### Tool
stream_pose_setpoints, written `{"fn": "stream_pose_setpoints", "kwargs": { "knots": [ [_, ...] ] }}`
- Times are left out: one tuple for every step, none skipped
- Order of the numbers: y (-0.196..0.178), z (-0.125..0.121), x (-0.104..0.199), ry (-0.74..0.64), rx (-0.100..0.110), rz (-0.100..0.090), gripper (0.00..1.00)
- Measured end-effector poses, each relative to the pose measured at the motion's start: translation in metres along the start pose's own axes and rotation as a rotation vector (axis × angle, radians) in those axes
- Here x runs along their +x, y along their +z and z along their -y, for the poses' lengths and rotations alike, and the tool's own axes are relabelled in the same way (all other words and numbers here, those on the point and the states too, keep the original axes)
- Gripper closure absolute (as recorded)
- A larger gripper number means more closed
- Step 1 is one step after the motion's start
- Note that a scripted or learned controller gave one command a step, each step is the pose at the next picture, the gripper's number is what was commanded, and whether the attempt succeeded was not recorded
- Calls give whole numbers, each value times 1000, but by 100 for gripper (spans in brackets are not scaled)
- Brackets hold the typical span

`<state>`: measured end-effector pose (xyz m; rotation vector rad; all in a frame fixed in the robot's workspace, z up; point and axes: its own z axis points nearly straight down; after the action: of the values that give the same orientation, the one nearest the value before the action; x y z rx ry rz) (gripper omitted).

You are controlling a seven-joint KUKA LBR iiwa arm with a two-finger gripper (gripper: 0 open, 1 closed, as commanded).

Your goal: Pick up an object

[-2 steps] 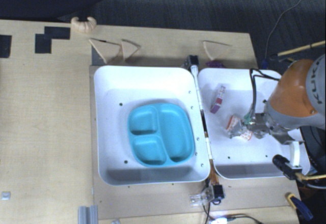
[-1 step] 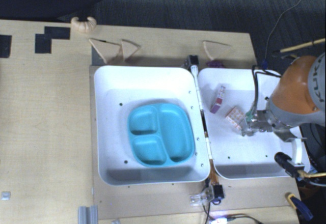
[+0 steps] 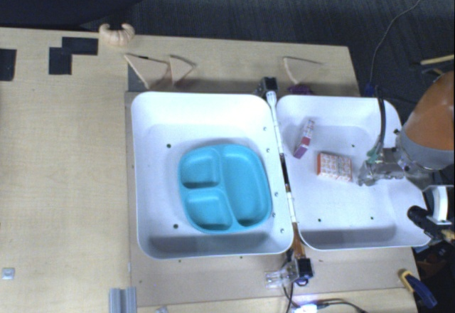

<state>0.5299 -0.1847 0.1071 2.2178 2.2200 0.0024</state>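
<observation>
The wooden bench holds two white bins. The left bin has a big blue plate with three parts in its middle. The right bin holds two small things. A little orange and white packet lies near the middle. A thin pink and white tube lies at about eleven o'clock from the packet. My gripper is at three o'clock from the packet, just beside it. I cannot tell if my fingers are open or closed.
</observation>
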Motion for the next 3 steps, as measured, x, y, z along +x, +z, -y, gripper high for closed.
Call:
{"fn": "stream_pose_setpoints", "kwargs": {
  "knots": [
    [-37, -39, 9, -4, 0, -1, 100],
    [-62, -112, 8, -5, -2, 0, 100],
    [-62, -112, 8, -5, -1, 0, 0]
  ]
}}
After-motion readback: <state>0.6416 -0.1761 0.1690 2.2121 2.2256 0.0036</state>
